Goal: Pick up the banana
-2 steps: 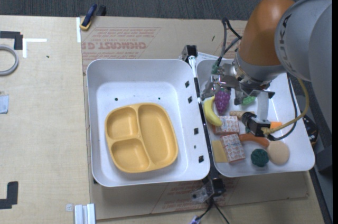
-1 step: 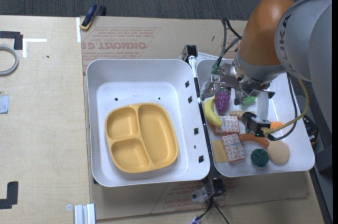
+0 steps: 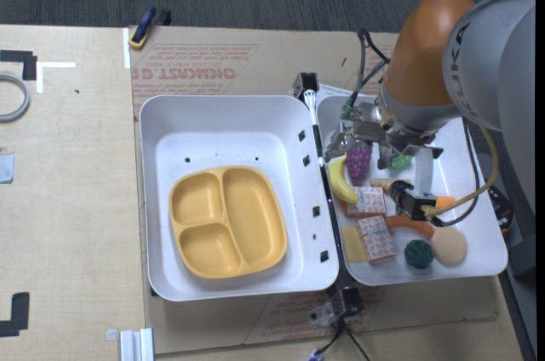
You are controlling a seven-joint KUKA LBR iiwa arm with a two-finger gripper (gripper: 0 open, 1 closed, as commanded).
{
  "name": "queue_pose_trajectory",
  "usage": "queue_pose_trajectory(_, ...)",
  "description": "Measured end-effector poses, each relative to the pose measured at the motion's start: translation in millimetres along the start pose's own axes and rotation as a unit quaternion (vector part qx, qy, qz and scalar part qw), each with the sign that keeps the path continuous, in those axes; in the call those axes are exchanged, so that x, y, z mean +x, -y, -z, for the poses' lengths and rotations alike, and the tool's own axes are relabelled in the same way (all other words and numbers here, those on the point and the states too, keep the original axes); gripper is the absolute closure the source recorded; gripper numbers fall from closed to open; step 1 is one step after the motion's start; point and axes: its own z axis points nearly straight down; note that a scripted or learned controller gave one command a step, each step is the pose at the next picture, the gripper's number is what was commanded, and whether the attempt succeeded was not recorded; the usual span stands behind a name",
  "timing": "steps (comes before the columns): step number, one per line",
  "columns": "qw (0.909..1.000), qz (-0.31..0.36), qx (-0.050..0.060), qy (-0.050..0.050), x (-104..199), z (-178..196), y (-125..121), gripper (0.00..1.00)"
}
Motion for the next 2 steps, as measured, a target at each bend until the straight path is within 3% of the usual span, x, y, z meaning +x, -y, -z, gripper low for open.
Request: queue_pose_trajectory(2, 1.0, 0.0, 0.0, 0.0, 0.0, 0.0, 0.0, 0.0)
